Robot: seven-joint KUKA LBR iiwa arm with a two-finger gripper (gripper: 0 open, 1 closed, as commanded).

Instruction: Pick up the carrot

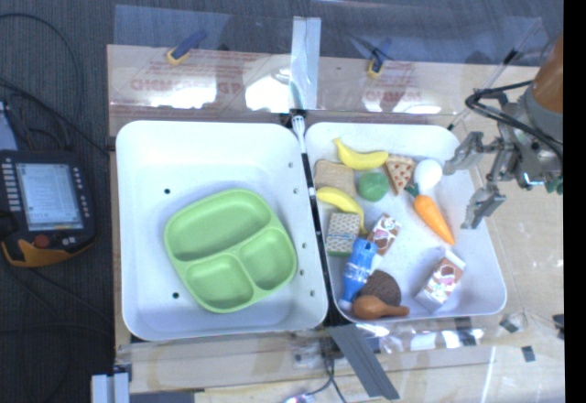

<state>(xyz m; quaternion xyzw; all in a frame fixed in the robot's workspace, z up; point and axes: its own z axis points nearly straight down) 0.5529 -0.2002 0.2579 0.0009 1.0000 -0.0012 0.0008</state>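
Observation:
The carrot is orange with a small green top and lies at a slant in the right part of the right bin, just below a white egg. My gripper hangs over the right rim of that bin, to the upper right of the carrot and apart from it. Its two grey fingers are spread open, and nothing sits between them.
The right bin also holds two bananas, a green ball, a pizza slice, a cracker, a blue bottle, a carton and a drumstick. A green divided plate lies in the left bin.

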